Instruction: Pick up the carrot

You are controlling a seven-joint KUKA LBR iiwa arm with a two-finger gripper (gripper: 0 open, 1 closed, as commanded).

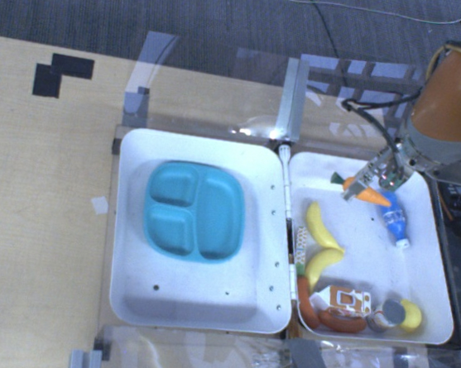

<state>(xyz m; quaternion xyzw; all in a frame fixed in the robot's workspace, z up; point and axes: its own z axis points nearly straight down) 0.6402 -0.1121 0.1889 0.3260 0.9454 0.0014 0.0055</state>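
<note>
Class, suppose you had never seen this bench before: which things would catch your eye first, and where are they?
The bright blue divided plate lies alone in the left bin. In the right bin, the gripper sits at the orange carrot near the far wall, with a yellow banana just in front.

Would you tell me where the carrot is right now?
The carrot lies at the back of the right bin, under the gripper, left of the blue bottle.

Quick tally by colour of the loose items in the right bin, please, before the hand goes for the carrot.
Yellow: 3, banana, lemon-like piece, round piece
Orange: 1, carrot
Blue: 1, bottle
Red: 1, sausage
Total: 6, excluding the unclear can-like items in the front corner.
</note>
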